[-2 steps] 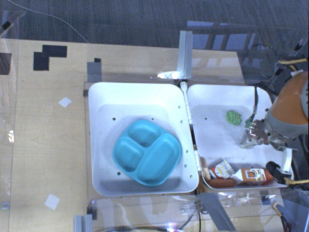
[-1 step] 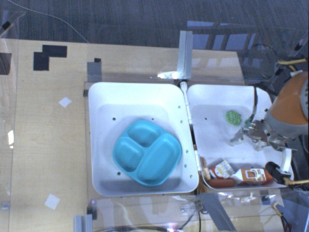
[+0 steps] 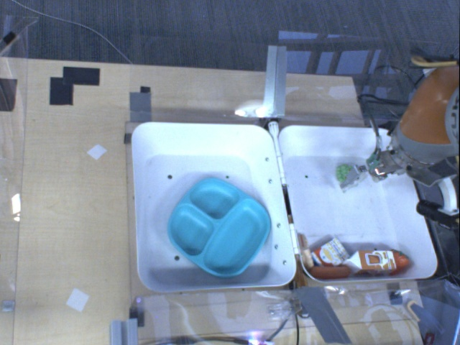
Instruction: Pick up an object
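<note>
Two white bins sit on the counter (image 3: 72, 214); the claw (image 3: 359, 174) hovers low by a small green object (image 3: 346, 171) in the right bin (image 3: 402, 214), its opening indiscernible, apparently lining up a grasp.

One fixed cam above bench (image 3: 72, 192), slanted down, both bins (image 3: 154, 192) in frame

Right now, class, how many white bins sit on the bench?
2. The left bin holds a blue divided plate. The right bin holds a small green item near the claw, plus packaged items along its near edge.
</note>
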{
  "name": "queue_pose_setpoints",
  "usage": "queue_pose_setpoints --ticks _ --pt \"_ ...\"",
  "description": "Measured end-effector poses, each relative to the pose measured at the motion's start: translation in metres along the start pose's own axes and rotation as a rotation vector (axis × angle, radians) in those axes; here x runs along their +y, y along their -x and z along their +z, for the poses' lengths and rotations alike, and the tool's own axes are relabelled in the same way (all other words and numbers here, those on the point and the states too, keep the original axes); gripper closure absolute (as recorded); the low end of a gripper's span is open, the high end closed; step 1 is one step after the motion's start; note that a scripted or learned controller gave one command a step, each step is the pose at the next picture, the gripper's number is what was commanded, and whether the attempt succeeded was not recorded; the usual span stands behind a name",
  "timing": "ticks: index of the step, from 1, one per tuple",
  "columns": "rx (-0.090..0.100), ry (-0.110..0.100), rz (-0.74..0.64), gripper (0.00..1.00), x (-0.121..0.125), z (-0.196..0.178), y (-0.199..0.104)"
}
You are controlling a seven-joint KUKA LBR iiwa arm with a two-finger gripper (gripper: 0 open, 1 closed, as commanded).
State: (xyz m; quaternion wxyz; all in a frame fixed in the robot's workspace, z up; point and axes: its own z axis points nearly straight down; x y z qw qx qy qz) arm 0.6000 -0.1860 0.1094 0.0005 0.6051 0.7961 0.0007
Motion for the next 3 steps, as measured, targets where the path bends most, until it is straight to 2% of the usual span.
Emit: queue_pose_setpoints --ticks 1,2,3 --pt "-0.003 0.005 0.042 0.00 0.022 0.023 0.007" --pt "-0.004 0.007 0.040 1.00 0.024 0.014 0.008" --pt "-0.003 0.005 0.024 1.00 -0.003 -0.107 -0.051"
